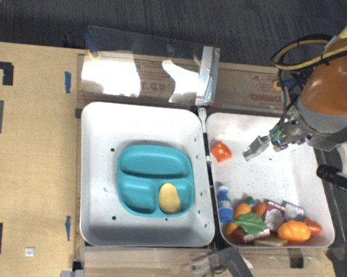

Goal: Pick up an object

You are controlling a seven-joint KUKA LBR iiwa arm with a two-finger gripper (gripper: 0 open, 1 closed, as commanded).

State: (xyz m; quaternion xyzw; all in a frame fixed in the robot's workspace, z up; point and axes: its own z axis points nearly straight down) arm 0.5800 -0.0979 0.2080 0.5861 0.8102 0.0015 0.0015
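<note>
My gripper (255,148) hangs over the upper middle of the right bin (312,192), reaching in from the right. A small orange-red block (220,151) lies on the bin floor just left of the gripper, apart from it. Along the bin's front edge sits a pile of toy food: a blue bottle (223,205), an orange fruit (294,231), green leaves (251,223) and several other pieces. Nothing shows between the fingers.
The left bin (95,159) holds a teal divided tray (154,178) with a yellow potato-like item (169,198) in its lower right compartment. A clear plastic wall and metal post (207,75) stand behind the bins. Bare bin floor lies right of the gripper.
</note>
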